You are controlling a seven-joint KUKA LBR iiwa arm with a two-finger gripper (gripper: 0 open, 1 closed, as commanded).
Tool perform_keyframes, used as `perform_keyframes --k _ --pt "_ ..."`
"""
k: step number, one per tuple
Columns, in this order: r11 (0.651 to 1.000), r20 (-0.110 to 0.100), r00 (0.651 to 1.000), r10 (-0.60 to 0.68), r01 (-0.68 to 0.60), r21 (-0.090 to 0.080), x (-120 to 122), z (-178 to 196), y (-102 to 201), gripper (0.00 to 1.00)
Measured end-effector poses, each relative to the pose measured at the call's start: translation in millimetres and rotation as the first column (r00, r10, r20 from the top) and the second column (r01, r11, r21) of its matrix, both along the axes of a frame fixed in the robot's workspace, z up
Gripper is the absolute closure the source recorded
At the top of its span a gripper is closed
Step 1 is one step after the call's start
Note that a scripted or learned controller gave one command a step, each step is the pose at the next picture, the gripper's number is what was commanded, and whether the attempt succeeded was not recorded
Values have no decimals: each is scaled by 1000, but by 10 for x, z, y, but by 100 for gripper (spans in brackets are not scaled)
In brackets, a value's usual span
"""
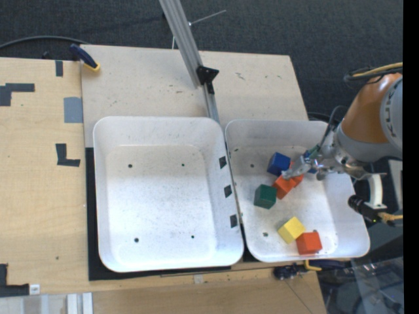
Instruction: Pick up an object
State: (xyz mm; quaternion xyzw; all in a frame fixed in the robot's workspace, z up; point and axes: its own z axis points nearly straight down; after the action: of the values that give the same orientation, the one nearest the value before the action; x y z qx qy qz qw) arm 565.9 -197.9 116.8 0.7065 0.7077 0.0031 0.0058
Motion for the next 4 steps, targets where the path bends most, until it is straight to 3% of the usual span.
perform_keyframes --k 1,2,3,4 --pt "1000 12 1000 -3 3 -5 40 -28 -17 0" --pt "1000 7 1000 0 0 1 38 46 12 100" --pt "1000 -8 1000 -1 1 2 73 664 -38 100" --pt "1000 -9 1000 0 0 2 70 1091 -23 100"
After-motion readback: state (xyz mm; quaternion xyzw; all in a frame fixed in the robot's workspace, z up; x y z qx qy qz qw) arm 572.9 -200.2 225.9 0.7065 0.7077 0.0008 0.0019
